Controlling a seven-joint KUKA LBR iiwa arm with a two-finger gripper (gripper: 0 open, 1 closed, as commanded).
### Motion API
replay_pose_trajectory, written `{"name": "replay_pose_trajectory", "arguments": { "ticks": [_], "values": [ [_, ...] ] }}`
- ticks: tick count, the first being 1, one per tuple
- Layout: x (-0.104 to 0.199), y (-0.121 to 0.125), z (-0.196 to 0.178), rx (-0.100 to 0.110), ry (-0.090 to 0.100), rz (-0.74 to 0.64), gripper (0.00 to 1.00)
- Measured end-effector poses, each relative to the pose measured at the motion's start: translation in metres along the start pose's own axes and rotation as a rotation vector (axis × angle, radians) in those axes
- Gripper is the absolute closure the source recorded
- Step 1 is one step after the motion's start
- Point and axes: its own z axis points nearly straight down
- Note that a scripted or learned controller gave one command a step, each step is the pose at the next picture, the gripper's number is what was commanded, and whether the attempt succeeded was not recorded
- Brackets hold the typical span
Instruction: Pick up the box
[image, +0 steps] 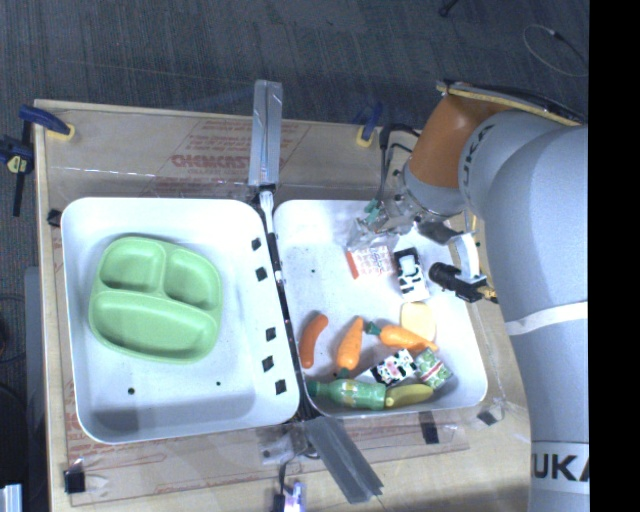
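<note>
The big grey arm (540, 300) stood nearest the camera, filling the right side, its orange band (440, 150) bent down over the far right corner of the right-hand shallow white bin (300, 225). The jaws (385, 215) sat low there, just above the small flat white box with red print (371, 260); whether they were wide or narrow I could not tell. The box lay in the bin's far half, seemingly not yet lifted, so the pick looked unfinished. Nearer in that bin lay orange toy carrots (349, 343), a green bottle (348, 392) and a black-and-white carton (409, 273). The left bin held a green divided plastic tray (157, 295), all on the wooden desk (150, 150).
</note>
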Motion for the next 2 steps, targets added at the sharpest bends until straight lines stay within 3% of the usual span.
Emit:
{"name": "replay_pose_trajectory", "arguments": {
  "ticks": [1,2],
  "values": [
    [0.0,0.0,0.0,0.0,0.0,0.0,0.0],
    [0.001,-0.007,0.013,0.004,0.003,-0.164,0.0]
  ]
}}
